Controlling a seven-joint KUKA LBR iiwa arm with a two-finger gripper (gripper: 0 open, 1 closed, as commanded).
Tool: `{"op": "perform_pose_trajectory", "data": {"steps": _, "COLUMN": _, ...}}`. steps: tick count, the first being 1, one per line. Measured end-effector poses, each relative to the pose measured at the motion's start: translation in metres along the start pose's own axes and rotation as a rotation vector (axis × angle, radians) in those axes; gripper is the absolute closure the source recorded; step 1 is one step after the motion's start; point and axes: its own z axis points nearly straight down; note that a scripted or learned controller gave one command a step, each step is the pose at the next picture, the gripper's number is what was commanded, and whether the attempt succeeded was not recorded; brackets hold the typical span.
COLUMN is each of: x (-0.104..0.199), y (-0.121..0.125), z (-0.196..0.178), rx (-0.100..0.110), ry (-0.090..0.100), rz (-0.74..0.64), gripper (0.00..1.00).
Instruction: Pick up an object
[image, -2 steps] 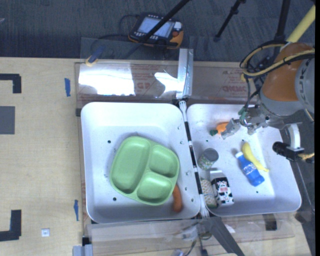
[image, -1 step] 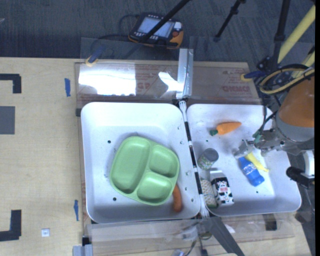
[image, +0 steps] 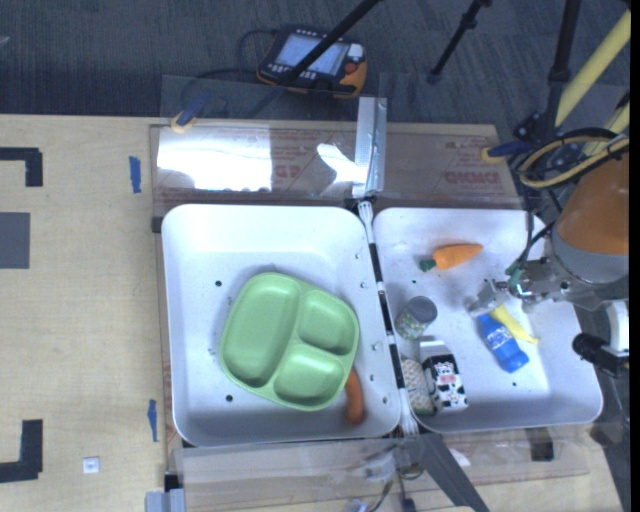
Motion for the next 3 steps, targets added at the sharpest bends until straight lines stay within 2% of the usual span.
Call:
{"op": "perform_pose_trajectory", "data": {"steps": 1, "x": -0.024, "y": -0.011, "z": 0.033, "rx": -0.003, "ry": 0.004, "rz": -0.084, "gripper": 0.00}}
{"op": "perform_pose_trajectory", "data": {"steps": 2, "x": -0.026, "y": -0.010, "z": 0.023, "rx": -0.006, "ry": -0.001, "rz": -0.081, "gripper": 1.00}}
{"op": "perform_pose_trajectory", "data": {"steps": 3, "x": 0.019, "y": -0.028, "z": -0.066, "rx": 0.000, "ry": 0.000, "rz": 0.048, "gripper": 1.00}}
